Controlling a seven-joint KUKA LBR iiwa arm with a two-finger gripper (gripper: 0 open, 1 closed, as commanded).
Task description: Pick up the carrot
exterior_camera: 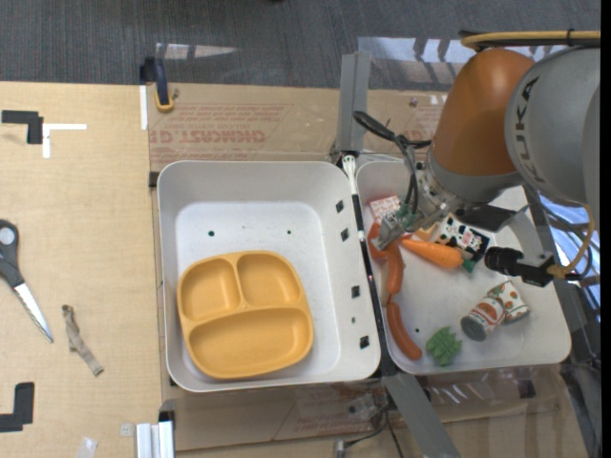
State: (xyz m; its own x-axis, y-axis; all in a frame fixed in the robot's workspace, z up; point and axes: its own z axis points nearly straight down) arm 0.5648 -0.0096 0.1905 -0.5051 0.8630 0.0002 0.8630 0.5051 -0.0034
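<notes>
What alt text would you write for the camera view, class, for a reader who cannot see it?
The grey arm's gripper hangs over the right bin, beside a carrot, with sausages, broccoli and a cup nearby. The left bin holds a yellow divided plate.

Carrot (432,253): orange, tapered, green stub at its right end. Lies flat, slightly slanted, in upper part of right bin (549,351).

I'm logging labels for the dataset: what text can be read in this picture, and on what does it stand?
"KUKA", in part, running vertically on the arm.
Reversed red print on the cardboard: not legible.
Pattern on the cup: too small to read.
Card by the carrot: too small to read.
</notes>
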